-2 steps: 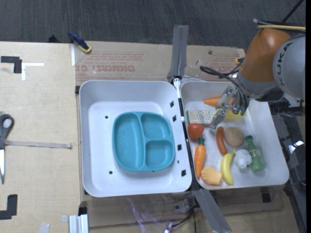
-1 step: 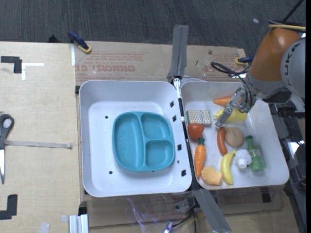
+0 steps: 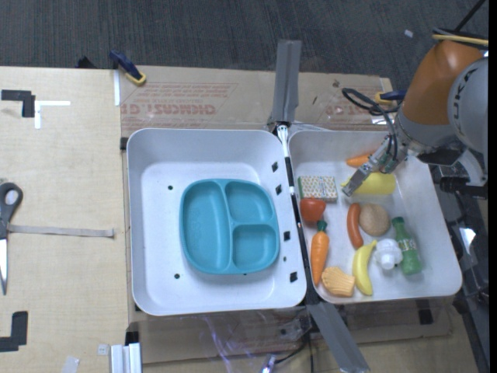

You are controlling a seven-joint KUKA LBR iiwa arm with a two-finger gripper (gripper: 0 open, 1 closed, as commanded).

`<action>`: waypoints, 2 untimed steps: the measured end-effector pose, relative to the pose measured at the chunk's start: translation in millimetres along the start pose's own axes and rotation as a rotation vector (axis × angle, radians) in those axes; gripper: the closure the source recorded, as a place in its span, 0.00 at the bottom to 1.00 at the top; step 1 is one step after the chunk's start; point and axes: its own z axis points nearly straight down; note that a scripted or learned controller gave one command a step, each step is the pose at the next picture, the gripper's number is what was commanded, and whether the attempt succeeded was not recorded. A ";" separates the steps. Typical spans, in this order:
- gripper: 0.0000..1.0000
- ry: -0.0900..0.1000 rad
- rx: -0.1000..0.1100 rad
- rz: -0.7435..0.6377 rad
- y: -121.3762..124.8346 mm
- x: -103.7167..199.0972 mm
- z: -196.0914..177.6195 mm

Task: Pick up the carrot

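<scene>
Dark carpet floor [image 3: 194, 14] beyond pale wooden bench [image 3: 62, 177]; cardboard sheet [image 3: 202, 103] under bins

Orange carrot [image 3: 319, 255], teal plate [image 3: 230, 226], white bins [image 3: 147, 231], yellow banana [image 3: 363, 267].

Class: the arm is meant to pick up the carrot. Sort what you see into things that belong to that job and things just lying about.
Belongs to the job:
carrot
gripper
right bin

Just lying about:
banana
tomato
sausage
green bottle
blue tray
scissors
</scene>
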 end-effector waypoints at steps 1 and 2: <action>0.00 -0.032 -0.013 0.154 5.6 30.3 -0.5; 0.00 -0.032 -0.016 0.273 19.2 10.0 -46.9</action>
